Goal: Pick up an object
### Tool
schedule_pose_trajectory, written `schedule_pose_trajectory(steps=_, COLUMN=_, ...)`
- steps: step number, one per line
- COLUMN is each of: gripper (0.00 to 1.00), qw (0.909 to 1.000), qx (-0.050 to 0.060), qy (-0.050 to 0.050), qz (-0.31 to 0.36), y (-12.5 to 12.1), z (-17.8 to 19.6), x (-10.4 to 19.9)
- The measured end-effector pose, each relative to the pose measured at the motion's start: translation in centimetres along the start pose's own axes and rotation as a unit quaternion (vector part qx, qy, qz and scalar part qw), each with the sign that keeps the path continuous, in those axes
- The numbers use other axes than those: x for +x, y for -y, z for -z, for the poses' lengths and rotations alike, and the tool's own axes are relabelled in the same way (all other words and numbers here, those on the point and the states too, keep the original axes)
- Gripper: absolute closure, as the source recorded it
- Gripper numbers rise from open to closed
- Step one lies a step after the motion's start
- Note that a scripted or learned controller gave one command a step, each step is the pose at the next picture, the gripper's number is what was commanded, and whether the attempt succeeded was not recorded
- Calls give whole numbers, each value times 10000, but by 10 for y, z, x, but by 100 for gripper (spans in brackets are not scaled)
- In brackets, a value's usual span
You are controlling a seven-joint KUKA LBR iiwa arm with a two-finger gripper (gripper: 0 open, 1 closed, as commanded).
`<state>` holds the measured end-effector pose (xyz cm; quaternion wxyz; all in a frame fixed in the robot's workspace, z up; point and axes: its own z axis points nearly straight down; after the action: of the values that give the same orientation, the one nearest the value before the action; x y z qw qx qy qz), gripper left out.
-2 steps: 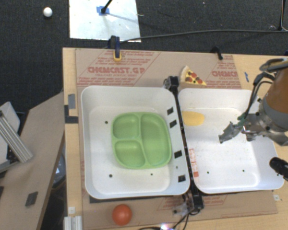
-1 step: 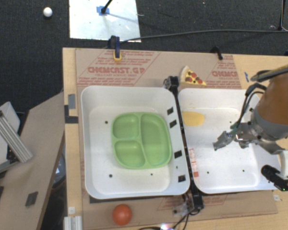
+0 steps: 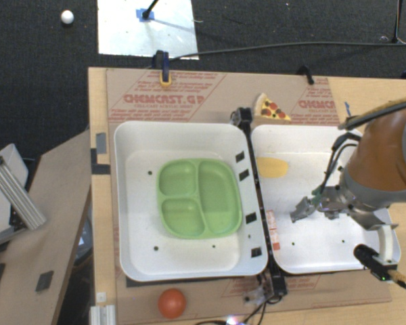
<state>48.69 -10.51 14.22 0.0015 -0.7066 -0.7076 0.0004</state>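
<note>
camera view: pincer [image 3: 304,210] low over right bin [image 3: 304,259], finger state unclear, yellow object [image 3: 272,167] well apart

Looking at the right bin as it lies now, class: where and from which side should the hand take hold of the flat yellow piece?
The yellow piece lies flat on the right bin floor, close to the divider, with open floor on its right. Probably best to come straight down from above and pinch across its shorter width, top edge to bottom edge. The hand sits below it and to its right.
</note>
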Motion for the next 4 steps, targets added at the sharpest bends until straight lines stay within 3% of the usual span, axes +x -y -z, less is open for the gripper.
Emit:
schedule_pose_trajectory(steps=1, gripper=0, qw=10000, qx=3, qy=1, qz=-1, y=0, z=-52, x=0)
schedule_pose_trajectory(steps=2, gripper=100, qw=10000, qx=-24, qy=7, qz=2, y=-1, z=-39, x=0)
schedule_pose_trajectory(steps=4, gripper=100, qw=10000, qx=-54, qy=15, qz=15, y=-3, z=76, x=4)
